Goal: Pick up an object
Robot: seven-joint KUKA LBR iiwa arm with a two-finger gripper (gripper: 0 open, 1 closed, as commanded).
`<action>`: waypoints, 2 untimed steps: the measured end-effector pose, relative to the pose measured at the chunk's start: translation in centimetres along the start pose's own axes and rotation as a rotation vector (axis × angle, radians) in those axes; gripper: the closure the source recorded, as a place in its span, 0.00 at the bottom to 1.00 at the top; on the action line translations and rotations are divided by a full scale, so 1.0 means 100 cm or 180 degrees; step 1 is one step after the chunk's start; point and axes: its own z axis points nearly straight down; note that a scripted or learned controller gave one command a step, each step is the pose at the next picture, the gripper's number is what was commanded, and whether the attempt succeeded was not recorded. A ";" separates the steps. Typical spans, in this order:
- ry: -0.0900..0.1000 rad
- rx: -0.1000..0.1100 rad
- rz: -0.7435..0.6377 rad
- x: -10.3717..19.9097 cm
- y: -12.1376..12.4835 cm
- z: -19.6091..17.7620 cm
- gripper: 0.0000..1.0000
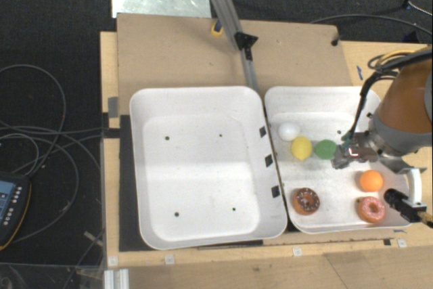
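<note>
Right bin, contents: one white ball near the left wall; one yellow ball just below it, touching or nearly so; one green ball just right of the yellow; one orange ball lower right; one chocolate doughnut at the lower left; one pink doughnut at the lower right, near the front rim.

Left bin: bare white floor, four small dark holes.

Gripper: low over the right bin, just right of the green ball, above and left of the orange ball; whether it stands open or closed you cannot tell from this slant; nothing visibly sits in it.

Candidate for the pick, by judgement: the green ball, since it lies nearest the tool; it seems to rest on the bin floor, ungrasped.

Handling notes for you: centre the tool squarely over the ball before descending, as a round thing rolls off an off-centre pinch; mind the yellow ball close on its left, which one side of the grip could nudge; close only when the ball's widest part sits within reach; lift slowly and confirm the ball rises clear of the floor before calling it a success.
</note>
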 end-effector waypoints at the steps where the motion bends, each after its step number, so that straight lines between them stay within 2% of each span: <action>1: -0.0003 -0.0006 -0.0001 -0.001 0.002 -0.054 1.00; 2: 0.0009 0.0005 -0.0016 0.048 0.012 -0.068 1.00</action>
